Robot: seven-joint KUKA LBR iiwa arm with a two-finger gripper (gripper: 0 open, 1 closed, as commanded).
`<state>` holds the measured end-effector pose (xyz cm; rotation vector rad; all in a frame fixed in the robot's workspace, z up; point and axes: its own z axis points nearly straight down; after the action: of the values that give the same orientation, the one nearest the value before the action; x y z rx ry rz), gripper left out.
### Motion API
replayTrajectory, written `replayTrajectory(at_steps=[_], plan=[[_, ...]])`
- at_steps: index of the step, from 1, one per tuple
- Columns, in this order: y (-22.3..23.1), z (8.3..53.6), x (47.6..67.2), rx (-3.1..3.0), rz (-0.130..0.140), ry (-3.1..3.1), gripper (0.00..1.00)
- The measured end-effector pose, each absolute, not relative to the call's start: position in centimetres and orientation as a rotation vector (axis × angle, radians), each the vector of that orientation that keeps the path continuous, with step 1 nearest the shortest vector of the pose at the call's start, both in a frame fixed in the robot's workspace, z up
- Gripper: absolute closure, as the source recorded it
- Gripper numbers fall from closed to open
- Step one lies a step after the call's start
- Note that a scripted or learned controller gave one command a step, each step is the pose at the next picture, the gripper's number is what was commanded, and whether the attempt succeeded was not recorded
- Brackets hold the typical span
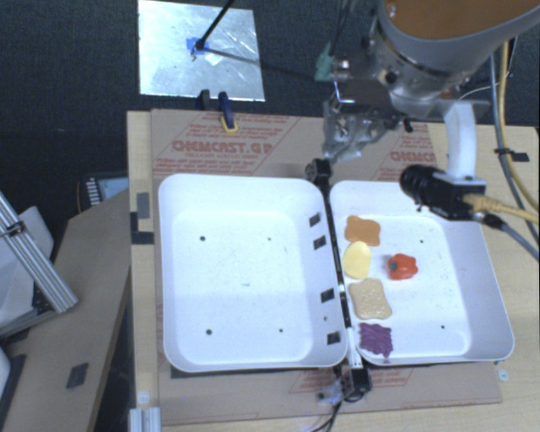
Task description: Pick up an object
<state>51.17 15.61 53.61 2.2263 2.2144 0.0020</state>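
Nearest you, the purple piece (375,339) lies in the right bin (456,253) beside four more pieces, all free to pick; the pincer (348,143) hangs beyond the far rim, not yet lowered.

Grey arm (422,80), orange band (447,17), yellow cables (504,101)

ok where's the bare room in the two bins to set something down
The left bin is bare floor wall to wall. In the right bin, the stretch right of the red piece is free. It's crowded along the divider: orange, yellow, beige and purple pieces.
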Motion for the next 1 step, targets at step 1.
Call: replayTrajectory(at_steps=[1], plan=[[21.19,40.56,54.05,2.218,-0.017,2.233,1.0]])
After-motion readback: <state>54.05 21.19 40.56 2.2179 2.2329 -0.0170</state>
